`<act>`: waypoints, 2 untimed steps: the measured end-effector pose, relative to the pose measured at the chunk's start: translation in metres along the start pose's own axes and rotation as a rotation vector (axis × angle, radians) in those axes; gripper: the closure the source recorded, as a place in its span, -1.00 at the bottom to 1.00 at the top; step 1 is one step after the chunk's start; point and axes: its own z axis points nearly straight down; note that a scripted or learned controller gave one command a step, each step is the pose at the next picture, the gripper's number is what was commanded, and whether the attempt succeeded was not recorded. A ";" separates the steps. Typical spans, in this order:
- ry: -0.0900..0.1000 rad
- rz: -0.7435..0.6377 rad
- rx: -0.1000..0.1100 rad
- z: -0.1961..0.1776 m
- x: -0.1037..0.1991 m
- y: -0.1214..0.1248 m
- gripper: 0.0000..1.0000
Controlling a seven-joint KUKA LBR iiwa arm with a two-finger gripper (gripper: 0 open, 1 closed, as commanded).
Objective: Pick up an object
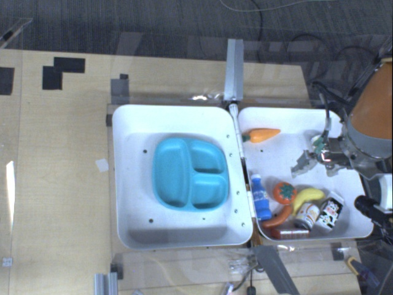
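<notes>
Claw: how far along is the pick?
Done: nothing looks picked. The carrot, bottle, tomato, banana and can all lie in the right bin. In hand: the claw hangs over that bin, with nothing seen between its fingers. Left: descend, grasp, lift.

Honestly can't read anything here, the labels on the small can (309, 216) and blue bottle (260, 196) are way too blurry.

Glossy blue plastic tray (189, 181), smooth white plastic bins (132, 165), matt pale wooden bench (55, 183)
</notes>
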 end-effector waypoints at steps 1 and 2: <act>-0.007 -0.151 -0.008 0.125 0.009 -0.011 -1.00; -0.001 -0.157 -0.005 0.117 0.013 -0.011 1.00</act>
